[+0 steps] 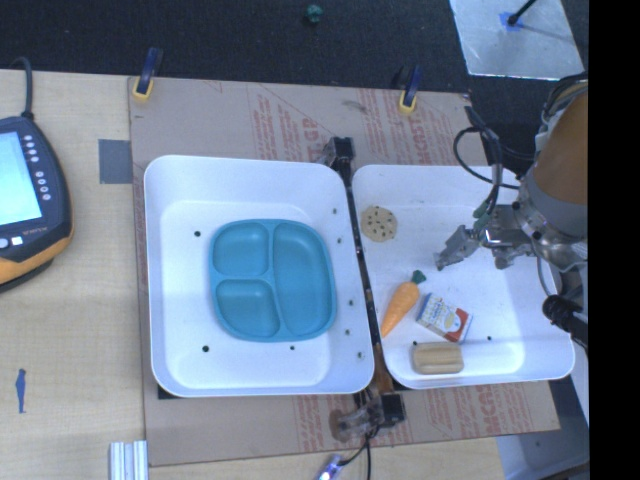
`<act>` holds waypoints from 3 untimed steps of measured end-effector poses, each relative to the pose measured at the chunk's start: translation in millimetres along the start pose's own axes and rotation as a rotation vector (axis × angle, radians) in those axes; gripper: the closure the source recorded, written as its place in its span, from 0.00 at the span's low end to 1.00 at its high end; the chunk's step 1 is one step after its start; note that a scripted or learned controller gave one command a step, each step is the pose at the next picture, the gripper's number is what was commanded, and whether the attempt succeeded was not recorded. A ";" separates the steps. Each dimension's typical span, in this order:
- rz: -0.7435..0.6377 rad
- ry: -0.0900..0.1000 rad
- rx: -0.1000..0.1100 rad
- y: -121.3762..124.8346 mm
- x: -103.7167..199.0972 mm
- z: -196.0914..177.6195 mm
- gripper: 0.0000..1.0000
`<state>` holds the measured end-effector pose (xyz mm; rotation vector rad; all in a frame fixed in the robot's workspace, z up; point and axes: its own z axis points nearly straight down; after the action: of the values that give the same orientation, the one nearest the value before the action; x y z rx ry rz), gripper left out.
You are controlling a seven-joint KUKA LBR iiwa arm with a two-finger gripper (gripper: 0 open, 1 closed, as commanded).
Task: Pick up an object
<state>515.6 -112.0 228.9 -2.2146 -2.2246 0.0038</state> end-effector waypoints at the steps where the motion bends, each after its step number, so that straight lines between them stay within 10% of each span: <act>1: -0.001 -0.001 0.002 40.8 8.0 97.7 0.00; 2: -0.001 -0.001 0.001 10.6 18.6 137.6 0.00; 3: -0.001 -0.001 0.000 50.8 17.2 136.9 0.00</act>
<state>565.9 -94.5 91.8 -2.2142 -2.2262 0.0041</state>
